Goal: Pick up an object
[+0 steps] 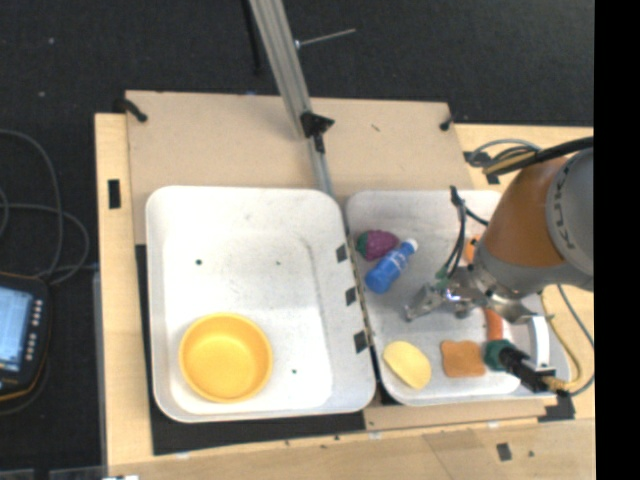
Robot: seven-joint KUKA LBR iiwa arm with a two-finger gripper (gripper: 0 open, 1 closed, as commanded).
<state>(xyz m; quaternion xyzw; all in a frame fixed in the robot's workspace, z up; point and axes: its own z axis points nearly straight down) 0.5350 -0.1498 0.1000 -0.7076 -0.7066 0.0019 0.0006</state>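
Robotics lab, bench (pixel 250 138) with white bins (pixel 250 228), control pendant (pixel 18 333), cables (pixel 40 228)

Even, fairly bright overhead light; the white bins (pixel 250 238) look slightly washed out with mild glare; shadows are soft and short; the whole picture is coarse and slightly blurred; the floor (pixel 120 28) around the desk (pixel 220 133) is dark.

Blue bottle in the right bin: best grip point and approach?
Judging by its pose, grip the blue bottle across the middle of its body, coming straight down. It lies on its side, cap toward the upper right, with the purple object close at its upper left, so close the fingers across the narrow width.
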